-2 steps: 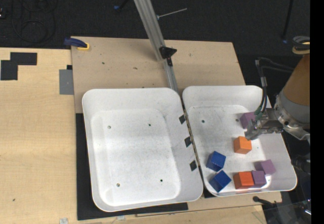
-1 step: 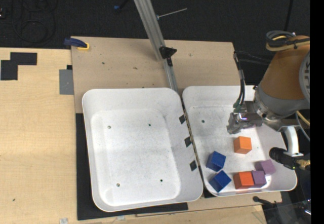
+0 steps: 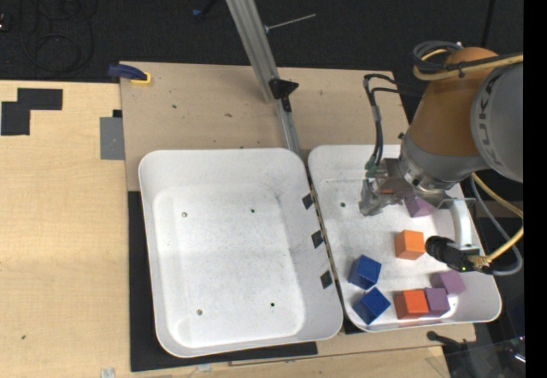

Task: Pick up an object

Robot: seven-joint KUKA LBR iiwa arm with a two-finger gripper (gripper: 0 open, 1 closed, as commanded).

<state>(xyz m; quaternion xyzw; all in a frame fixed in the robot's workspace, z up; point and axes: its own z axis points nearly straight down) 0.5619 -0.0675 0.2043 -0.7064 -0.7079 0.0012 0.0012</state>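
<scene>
Apparently mid-approach: gripper (image 3: 373, 199) lowered into right bin (image 3: 342, 164), nothing visibly grasped.
Finger spread indiscernible; orange cube (image 3: 409, 244), blue cubes (image 3: 365, 271) left unpicked.

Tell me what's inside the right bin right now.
The right bin holds two blue blocks, orange blocks and purple blocks. The gripper and arm cover part of its floor, so more may be hidden.
</scene>
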